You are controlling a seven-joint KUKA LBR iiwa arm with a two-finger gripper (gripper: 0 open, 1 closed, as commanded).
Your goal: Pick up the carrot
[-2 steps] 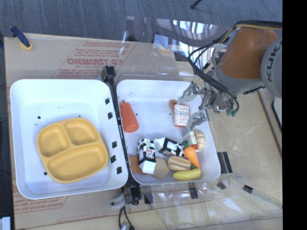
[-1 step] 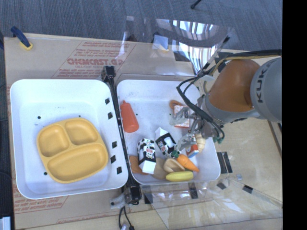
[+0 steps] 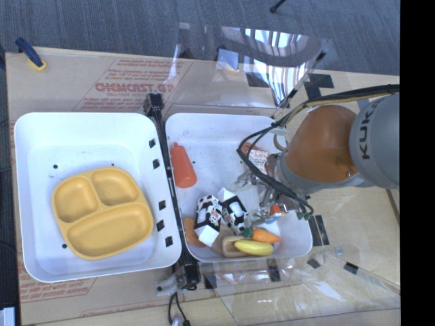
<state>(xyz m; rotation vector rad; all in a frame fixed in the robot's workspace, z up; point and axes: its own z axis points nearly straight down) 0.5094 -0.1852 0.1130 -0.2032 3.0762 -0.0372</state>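
The gripper (image 3: 266, 212) hangs low over the near right part of the right bin (image 3: 204, 124), just above the carrot (image 3: 265, 236). Finger state cannot be determined — cables and the wrist obscure them. The carrot lies at the bin's near wall, touching a banana (image 3: 253, 248) (yellow, lying flat). Beside these sits what appears to be a black-and-white cow toy (image 3: 219, 214). The left bin (image 3: 27, 182) holds a yellow divided plate (image 3: 102, 211).

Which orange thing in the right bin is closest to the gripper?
The carrot, just below the gripper beside the banana; the orange bottle lies far left.
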